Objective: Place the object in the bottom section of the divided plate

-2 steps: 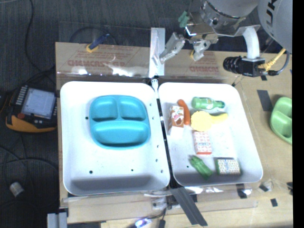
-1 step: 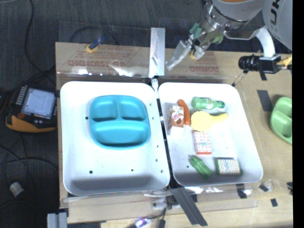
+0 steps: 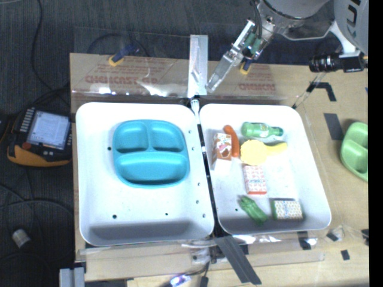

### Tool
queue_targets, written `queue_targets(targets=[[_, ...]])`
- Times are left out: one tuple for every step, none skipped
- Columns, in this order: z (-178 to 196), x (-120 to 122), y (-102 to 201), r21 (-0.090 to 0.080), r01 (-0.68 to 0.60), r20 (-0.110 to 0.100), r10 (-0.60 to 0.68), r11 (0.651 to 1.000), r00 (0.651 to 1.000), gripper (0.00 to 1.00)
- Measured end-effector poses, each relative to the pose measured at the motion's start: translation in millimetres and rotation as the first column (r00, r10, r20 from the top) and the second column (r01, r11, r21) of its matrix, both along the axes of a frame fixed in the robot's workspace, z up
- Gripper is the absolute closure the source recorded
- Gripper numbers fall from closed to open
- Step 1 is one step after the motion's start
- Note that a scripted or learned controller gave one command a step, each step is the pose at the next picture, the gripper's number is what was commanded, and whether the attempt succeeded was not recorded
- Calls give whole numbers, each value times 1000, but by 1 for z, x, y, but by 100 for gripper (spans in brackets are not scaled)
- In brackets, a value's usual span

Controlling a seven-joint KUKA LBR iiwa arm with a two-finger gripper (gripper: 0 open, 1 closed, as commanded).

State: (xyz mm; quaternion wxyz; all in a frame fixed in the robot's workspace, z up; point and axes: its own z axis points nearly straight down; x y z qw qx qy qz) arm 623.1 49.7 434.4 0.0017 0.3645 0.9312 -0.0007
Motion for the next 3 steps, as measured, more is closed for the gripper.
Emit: queue_targets(targets=[[0, 11, -17, -2, -200, 0, 200, 980, 980, 0], [0, 14, -28, -4, -396, -1, 396, 918, 918, 0], [1, 4, -45, -1, -726, 0, 726, 687, 687, 0]])
